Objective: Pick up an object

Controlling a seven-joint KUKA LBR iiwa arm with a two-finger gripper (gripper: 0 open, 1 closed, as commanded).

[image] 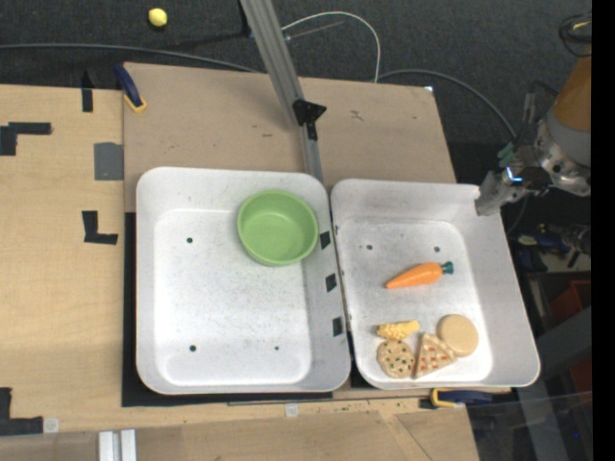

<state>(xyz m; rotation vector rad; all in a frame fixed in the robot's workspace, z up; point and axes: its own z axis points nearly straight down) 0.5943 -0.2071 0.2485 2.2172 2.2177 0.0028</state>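
In the right bin (500, 257) lie an orange carrot (417, 276) with a green top, a yellow corn piece (398, 330), a round tan cookie (458, 334), a spotted cookie (393, 357) and a pizza slice (432, 355). A green bowl (278, 227) sits at the back right of the left bin (163, 286). My gripper (492, 198) hangs at the right bin's back right corner, above its rim, well away from the carrot. Nothing shows between its fingers.
A slanted grey metal post (279, 56) rises behind the bins' divide. White cables (384, 70) loop over the dark floor at the back. A small yellow ball (158, 16) lies at the far left back. Wooden bench top surrounds the bins.
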